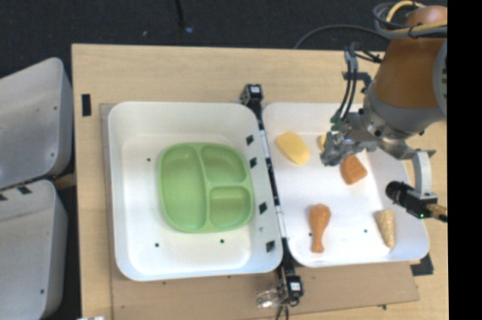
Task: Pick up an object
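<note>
The right bin [301, 251] holds a yellow lemon-shaped piece [293, 147] at its upper left, an orange chunk [353, 170] near the middle, a drumstick-shaped orange piece [318, 225] at the lower middle, and a tan cone-shaped piece [386, 227] at the lower right. My gripper [337, 150] hangs over the right bin, just left of and above the orange chunk, close to touching it. The grey arm with its orange band comes in from the upper right and covers part of the bin's far side.
The left bin [135, 251] holds a green divided plate [205, 186]. A ridge with black clips [265, 175] separates the two bins. Cables loop above the wrist. A black fixture [407, 198] sticks out at the right bin's right edge.
</note>
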Controlling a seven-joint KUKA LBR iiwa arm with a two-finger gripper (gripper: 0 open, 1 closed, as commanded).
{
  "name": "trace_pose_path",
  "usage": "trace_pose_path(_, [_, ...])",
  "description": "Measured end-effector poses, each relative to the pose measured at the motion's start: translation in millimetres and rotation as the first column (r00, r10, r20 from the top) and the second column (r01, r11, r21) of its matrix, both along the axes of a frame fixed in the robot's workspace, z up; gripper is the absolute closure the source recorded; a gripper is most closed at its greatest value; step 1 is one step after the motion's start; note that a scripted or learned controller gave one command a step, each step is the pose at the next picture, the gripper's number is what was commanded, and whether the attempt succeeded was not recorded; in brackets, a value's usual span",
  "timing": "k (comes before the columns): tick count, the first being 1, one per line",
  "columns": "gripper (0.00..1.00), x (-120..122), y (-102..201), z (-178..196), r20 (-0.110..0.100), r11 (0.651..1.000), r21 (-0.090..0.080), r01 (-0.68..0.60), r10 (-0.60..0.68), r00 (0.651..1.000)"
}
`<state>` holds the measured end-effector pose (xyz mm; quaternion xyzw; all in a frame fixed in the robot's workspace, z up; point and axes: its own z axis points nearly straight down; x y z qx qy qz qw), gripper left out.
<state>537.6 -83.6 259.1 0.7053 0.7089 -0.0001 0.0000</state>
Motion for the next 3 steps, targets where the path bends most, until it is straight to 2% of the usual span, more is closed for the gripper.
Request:
trace_pose_path(2, [1.00,12,113,-13,0.001,1.000,0.002,-0.003,0.003,1.000])
trace_pose_path(3, [1.00,34,172,-17,0.002,1.000,0.002,-0.003,0.003,1.000])
